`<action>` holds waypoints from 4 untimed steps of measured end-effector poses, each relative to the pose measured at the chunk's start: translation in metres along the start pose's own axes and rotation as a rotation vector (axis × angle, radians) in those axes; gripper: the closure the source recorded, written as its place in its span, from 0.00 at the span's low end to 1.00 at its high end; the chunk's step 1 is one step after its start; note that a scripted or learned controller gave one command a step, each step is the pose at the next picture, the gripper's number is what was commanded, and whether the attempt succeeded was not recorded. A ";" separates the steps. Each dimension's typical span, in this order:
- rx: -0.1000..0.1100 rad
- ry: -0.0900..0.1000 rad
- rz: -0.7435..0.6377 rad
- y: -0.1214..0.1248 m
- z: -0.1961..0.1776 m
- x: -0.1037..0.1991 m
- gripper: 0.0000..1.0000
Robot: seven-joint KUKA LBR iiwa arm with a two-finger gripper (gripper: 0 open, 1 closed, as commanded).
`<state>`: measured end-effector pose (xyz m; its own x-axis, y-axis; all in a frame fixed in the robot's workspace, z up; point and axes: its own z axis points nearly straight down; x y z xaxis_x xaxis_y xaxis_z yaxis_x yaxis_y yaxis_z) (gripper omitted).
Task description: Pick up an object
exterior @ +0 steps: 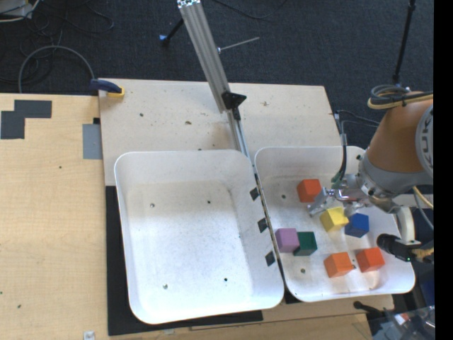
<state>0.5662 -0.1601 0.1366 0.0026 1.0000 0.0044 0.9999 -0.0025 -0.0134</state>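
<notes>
Yellow block (334,219) sits in the right bin (283,163), just beside the blue block (358,224), with the pincer (331,201) low over it. Whether the pincer is open or closed I cannot tell; nothing looks lifted, so grasping and raising remain.

Gripper (331,202) hangs just above yellow block (333,219).

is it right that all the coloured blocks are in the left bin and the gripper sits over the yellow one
Not quite. The camera view shows the blocks in the right bin, not the left: orange, yellow, blue, purple, green, and two more orange-red ones near the front. The gripper does sit just over the yellow block.
</notes>
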 end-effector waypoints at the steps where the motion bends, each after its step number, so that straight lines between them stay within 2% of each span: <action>1: -0.010 -0.004 0.009 0.003 -0.015 -0.003 1.00; 2: -0.011 -0.004 0.014 0.002 -0.014 -0.003 0.00; 3: -0.011 -0.004 0.015 0.002 -0.014 -0.003 0.00; 4: -0.017 -0.007 -0.006 0.019 0.005 0.003 0.00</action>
<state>0.5852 -0.1570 0.1317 -0.0038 1.0000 -0.0029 1.0000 0.0038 0.0039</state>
